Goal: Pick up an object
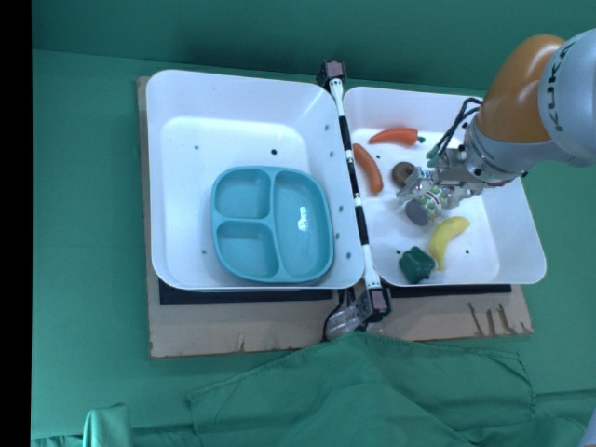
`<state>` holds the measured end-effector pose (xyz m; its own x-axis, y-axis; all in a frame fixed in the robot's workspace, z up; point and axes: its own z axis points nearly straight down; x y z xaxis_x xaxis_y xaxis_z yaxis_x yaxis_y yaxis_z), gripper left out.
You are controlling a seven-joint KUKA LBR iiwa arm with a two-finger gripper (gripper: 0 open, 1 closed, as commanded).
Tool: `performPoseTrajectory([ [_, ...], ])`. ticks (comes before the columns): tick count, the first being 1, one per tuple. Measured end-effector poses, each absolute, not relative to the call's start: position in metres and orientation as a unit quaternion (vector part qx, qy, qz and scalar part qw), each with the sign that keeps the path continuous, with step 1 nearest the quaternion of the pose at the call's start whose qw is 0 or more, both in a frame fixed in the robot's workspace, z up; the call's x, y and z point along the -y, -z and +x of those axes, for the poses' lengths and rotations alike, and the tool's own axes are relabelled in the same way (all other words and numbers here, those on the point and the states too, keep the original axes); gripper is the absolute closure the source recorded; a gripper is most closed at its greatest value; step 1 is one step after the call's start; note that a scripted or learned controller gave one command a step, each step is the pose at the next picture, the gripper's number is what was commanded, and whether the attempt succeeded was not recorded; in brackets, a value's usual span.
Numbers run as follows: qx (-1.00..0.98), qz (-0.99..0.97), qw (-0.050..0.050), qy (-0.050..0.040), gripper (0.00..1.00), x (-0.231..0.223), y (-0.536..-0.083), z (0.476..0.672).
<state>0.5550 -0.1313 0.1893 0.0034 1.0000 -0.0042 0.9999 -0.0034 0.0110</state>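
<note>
Reaching in from the right over the right bin [521,250], with the end effector [430,196] hanging low near the bin's middle. Appearing to clasp a small jar [425,205], clear-bodied with a grey end, lying tilted between the fingers, though hard to tell whether fully gripped or merely touched. Sitting just beside the jar on the left: a brown round piece [403,172]. Lying just right of and below the jar: a banana [447,238], apart from the fingers. Resting near the bin's front edge, beside the banana's lower tip: a green pepper [416,264]. Lying along the bin's left side: an orange sausage [368,168]. Stretching across the bin's far part: a red chilli [395,136]. Holding a teal divided plate [272,223] with three compartments in the left bin [186,110]. Covering the surface [84,203]: green cloth, bunched at the front.
</note>
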Motion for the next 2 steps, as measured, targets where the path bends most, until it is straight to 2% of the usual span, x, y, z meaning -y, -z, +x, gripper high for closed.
performPoseTrajectory([
  [1,-0.704,0.710,0.010,-0.0039,1.00,0.133,-0.202,0.557],
  [2,-0.706,0.708,0.002,-0.0009,1.00,0.104,-0.318,0.537],
])
